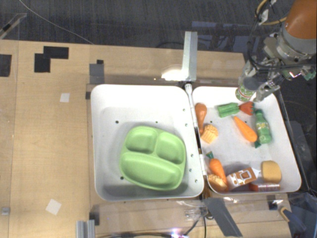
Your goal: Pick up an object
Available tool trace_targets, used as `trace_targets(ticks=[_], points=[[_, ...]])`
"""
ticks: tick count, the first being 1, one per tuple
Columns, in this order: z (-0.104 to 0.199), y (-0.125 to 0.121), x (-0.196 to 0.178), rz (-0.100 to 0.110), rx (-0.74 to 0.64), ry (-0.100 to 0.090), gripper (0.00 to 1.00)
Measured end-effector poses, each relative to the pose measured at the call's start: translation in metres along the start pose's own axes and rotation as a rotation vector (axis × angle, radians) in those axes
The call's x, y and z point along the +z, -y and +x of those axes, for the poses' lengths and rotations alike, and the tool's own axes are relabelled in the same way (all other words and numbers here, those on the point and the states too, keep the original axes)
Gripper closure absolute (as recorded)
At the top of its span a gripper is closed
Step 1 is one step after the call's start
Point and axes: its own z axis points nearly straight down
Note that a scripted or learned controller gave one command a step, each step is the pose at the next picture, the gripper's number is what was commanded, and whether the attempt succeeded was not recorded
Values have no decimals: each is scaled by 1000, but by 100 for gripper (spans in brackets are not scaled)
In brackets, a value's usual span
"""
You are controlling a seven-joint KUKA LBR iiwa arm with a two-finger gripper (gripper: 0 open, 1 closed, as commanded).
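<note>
My gripper (256,88) hangs over the far right corner of the right bin (292,158), under the orange band of the arm. A small pale green round object (244,93) shows right at its left side; whether it is held or lies below is unclear. Just beneath lie a red piece (246,108) and a green vegetable (228,109). An orange carrot (245,128) and a green bottle (263,127) lie a little nearer.
The right bin also holds an orange sausage shape (200,114), corn (209,133), a small carrot (216,166), a brown and white bottle (245,175) and a yellow block (271,171). A green divided plate (153,156) lies in the left bin (106,133).
</note>
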Motion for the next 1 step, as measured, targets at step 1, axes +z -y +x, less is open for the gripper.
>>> trace_targets(ticks=[1], points=[[78, -29, 24, -7, 31, -16, 100]])
